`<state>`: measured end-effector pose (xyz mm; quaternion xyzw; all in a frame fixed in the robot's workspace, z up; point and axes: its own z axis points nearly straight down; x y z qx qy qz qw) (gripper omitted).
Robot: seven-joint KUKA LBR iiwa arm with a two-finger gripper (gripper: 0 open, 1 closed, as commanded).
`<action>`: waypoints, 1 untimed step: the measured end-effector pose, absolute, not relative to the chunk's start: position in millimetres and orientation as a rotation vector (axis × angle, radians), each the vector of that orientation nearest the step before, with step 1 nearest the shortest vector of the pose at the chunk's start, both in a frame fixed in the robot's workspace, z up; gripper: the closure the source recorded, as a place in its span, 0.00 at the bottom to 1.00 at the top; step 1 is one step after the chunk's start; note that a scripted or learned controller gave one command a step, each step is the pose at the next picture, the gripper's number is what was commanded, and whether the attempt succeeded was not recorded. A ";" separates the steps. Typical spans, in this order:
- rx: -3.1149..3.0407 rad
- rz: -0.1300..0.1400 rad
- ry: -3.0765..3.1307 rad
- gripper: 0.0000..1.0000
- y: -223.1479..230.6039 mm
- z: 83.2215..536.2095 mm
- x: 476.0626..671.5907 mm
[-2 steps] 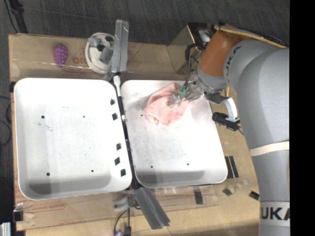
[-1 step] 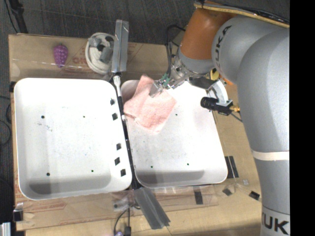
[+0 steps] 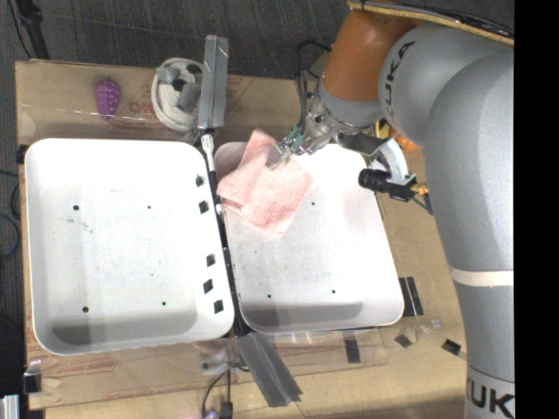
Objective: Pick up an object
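Note:
A pink cloth (image 3: 263, 188) lies crumpled in the far left corner of the right bin (image 3: 336, 273), its edge resting against the divider between the bins. My gripper (image 3: 281, 155) reaches in from the right and sits right at the cloth's upper right edge, touching or just above it. The orange band and grey wrist rise behind it.
The left bin (image 3: 113, 243) stands beside the right one. On the bench behind it are a small purple object (image 3: 107, 97), a white coiled cable (image 3: 177, 90) and a grey bar (image 3: 212, 81). The big grey arm covers the right side.

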<state>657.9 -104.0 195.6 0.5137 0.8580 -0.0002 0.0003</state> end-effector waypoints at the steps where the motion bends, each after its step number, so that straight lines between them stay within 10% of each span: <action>1: 1.599 0.000 2.705 1.00 -132.8 200.1 656.8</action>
